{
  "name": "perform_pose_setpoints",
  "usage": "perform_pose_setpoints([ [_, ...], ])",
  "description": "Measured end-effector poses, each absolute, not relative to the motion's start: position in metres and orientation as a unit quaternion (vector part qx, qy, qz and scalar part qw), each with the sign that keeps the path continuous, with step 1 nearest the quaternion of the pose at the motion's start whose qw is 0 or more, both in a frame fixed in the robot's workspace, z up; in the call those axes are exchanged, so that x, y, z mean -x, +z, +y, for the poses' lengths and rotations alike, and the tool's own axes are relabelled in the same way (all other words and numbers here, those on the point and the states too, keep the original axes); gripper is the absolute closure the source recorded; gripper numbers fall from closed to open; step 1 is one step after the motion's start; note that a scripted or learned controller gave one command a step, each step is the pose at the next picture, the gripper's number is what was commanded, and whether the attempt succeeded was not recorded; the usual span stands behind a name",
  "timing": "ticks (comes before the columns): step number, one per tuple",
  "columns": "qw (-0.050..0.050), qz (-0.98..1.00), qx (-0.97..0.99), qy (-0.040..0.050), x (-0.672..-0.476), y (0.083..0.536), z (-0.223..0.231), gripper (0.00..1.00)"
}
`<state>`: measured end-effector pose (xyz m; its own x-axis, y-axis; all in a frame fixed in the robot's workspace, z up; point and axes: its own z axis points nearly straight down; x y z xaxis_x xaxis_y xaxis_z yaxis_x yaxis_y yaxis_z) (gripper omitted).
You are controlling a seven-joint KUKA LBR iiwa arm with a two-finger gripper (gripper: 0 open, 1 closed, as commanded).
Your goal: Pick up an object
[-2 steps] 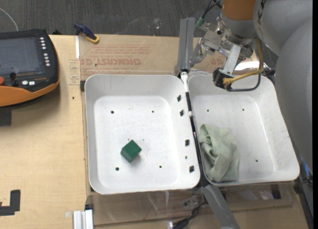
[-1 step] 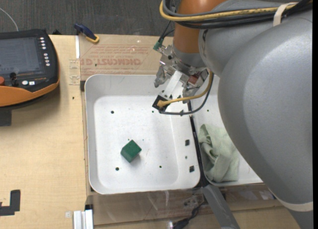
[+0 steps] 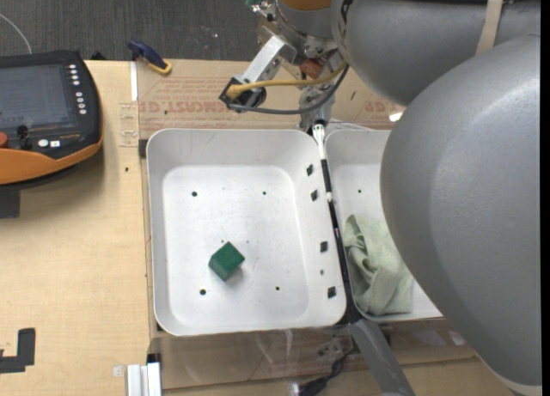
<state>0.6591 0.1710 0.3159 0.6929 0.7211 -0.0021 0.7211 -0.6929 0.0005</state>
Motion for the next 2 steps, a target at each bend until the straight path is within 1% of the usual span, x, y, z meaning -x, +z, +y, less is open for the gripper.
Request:
perform_pose_setpoints([
  [1,0.001,0.528,-0.849,-0.0013,-0.6166,0.4412,0.2283,0.00],
  [2,0.001,0.529,-0.849,-0.0044,-0.6173,0.4474,0.2279,1.00],
])
